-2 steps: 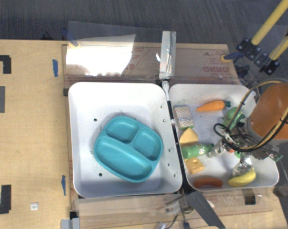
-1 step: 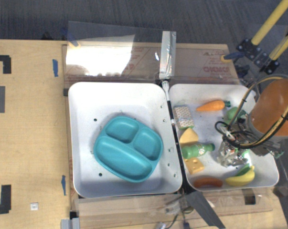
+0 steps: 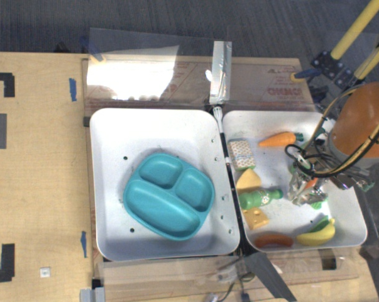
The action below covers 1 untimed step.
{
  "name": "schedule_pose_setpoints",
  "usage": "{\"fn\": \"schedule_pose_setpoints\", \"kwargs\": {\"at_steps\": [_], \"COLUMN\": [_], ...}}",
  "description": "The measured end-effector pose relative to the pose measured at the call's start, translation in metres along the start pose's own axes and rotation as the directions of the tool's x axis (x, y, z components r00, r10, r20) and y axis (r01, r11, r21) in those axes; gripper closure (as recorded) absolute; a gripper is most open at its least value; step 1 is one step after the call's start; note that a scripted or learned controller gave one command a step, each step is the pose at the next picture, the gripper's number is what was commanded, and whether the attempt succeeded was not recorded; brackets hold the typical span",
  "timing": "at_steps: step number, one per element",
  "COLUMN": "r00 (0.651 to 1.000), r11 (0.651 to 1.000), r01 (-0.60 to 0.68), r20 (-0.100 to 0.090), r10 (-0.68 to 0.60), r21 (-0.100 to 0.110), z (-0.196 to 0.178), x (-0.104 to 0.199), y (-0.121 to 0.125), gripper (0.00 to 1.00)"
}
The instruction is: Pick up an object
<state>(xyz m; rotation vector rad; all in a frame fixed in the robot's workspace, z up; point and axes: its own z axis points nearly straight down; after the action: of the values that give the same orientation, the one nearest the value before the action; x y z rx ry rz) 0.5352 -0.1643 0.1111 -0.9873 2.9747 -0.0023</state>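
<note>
We see the hand [image 3: 304, 190] low in the right bin [image 3: 359, 225], among toy food; grip state unreadable. The carrot [image 3: 277, 139] lies far-side, the banana [image 3: 319, 233] near, both loose.

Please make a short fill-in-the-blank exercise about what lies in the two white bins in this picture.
1. The teal divided plate lies in the ______ bin.
2. The toy carrot in the right bin has the colour ______.
3. The banana lies near the bin's front right corner, and beside it, to its left, lies a brown ______.
4. The pincer hangs over the ______ bin.

Missing words: left; orange; sausage; right
</note>
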Motion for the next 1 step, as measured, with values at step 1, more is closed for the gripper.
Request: {"fn": "schedule_pose_setpoints", "kwargs": {"at_steps": [1], "r00": [0.996], "r11": [0.996], "r01": [0.091], "r20": [0.006], "r10": [-0.091], "r21": [0.011], "z": [-0.1435], "x": [-0.0267], "y": [-0.0600], "gripper": [1.00]}}
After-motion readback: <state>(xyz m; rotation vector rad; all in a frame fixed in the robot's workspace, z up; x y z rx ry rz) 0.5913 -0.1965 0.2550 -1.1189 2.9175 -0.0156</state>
